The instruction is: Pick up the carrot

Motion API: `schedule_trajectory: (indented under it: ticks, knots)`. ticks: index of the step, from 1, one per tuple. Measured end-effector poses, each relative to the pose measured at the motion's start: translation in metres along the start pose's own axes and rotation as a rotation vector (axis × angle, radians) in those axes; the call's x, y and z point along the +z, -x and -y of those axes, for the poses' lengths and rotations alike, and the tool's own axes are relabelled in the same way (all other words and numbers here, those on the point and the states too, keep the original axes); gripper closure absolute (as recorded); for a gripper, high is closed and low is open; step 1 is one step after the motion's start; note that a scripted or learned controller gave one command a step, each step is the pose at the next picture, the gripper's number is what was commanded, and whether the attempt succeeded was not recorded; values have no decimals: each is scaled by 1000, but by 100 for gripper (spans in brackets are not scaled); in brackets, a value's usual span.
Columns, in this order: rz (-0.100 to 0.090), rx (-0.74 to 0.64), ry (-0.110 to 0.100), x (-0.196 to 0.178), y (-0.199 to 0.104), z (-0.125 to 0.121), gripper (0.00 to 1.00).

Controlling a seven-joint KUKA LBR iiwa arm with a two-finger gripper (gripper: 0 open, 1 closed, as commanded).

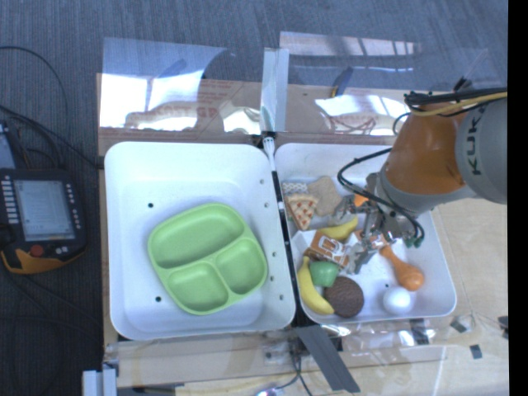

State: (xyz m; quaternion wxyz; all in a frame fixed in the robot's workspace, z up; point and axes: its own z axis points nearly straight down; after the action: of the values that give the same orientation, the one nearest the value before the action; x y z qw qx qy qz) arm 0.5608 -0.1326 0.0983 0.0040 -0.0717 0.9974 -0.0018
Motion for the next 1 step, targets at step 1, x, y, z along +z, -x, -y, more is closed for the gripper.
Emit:
schedule_trajectory:
  ticks: [1]
  knots:
    - [3,-357,-1,6,73,-3,0]
